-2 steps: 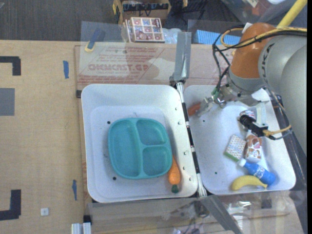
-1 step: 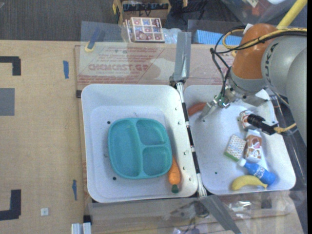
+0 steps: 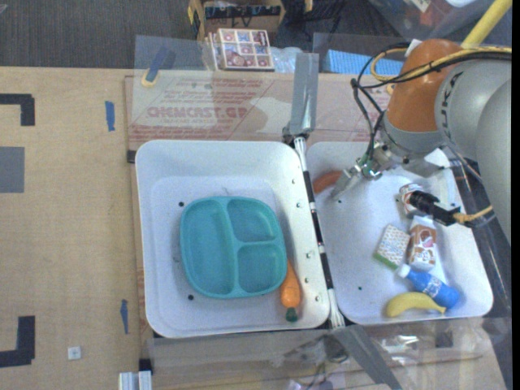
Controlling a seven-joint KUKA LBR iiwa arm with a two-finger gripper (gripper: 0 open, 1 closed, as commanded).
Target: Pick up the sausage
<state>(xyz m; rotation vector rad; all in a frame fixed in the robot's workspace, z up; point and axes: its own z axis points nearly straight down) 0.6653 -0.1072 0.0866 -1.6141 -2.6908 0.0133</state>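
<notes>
In the right bin [image 3: 475,295], end effector [image 3: 345,183] spread, released, partly hiding sausage [image 3: 324,180].

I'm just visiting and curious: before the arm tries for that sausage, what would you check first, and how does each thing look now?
1. Sausage located: ok, in the right bin, at its upper left corner by the wall.
2. Gripper near it: ok, just beside it.
3. Sausage between fingers: cannot tell.
4. Clutter away from sausage: ok, the banana, blue bottle and packets lie toward the far side.
5. Wall clearance: not ok, the sausage hugs the bin's edge.
</notes>
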